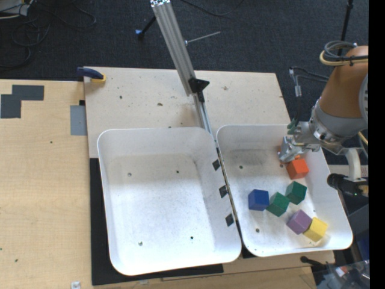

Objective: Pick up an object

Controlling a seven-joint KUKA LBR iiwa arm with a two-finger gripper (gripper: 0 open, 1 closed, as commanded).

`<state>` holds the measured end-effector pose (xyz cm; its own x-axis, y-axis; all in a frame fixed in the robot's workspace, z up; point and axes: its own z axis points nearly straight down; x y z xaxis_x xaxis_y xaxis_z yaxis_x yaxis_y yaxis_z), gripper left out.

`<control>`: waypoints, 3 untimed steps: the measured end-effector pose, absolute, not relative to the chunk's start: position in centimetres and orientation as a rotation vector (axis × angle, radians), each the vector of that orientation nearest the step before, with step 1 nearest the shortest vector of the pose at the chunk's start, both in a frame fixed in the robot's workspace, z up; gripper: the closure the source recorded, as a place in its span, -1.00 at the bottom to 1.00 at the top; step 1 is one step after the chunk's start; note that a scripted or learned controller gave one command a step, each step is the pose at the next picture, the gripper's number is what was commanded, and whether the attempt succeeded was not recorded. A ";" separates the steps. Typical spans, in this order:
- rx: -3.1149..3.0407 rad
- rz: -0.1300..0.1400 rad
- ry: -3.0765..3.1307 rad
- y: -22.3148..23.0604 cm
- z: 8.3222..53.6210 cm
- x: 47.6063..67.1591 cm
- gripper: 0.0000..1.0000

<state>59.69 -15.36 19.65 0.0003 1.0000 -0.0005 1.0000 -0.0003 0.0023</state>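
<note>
Bins sit side by side across the lower frame. The left bin (114, 161) holds nothing I can see. The right bin (246, 143) holds an orange block (297, 168) at right centre, with a blue cube (258, 199), two green cubes (287, 198), a purple cube (299, 221) and a yellow cube (317, 229) lower down. The gripper (290, 151) hangs just above the orange block, touching or nearly so; I cannot tell how its jaws stand. No readable writing anywhere.
</note>
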 end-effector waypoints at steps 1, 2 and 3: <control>2.217 0.003 2.222 -14.7 24.5 60.3 1.00; 2.218 0.000 2.225 -14.8 26.4 60.3 1.00; 2.218 0.001 2.228 -9.1 25.4 62.3 1.00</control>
<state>62.34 -9.08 25.41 -0.0048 1.0000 0.0018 1.0000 0.0048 -0.0010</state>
